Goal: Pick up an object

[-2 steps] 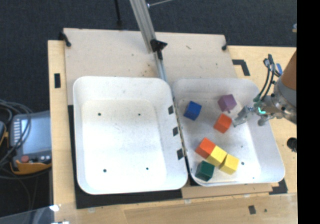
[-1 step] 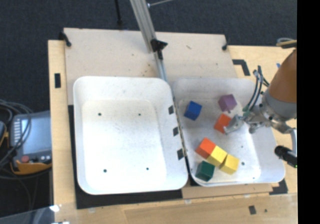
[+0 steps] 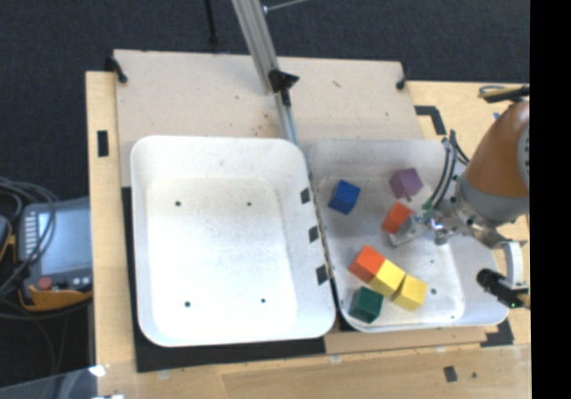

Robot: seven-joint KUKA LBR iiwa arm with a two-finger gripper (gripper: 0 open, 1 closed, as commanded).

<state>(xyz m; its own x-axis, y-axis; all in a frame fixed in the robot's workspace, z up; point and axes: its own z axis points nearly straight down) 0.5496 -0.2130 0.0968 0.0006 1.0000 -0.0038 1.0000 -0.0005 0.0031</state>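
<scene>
White bins (image 3: 223, 236); blocks: blue (image 3: 343, 196), purple (image 3: 406, 181), orange-red (image 3: 397, 217), orange (image 3: 367, 262), two yellow (image 3: 389, 278), green (image 3: 366, 303); arm's band (image 3: 500, 165) orange, maybe brownish.

I see two white bins (image 3: 223, 236), smooth plastic, speckled. Bench (image 3: 268, 379) looks like pale matt wood. Blocks (image 3: 343, 197) look matt, material unclear. Slanted rail (image 3: 250, 18) is brushed metal. Floor (image 3: 89, 4) reads as dark rough carpet.

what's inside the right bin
Six blocks lie in the right bin: blue block, purple block, red-orange block at the gripper, and an orange block, yellow piece and green block clustered. The arm covers the bin's right side.
</scene>
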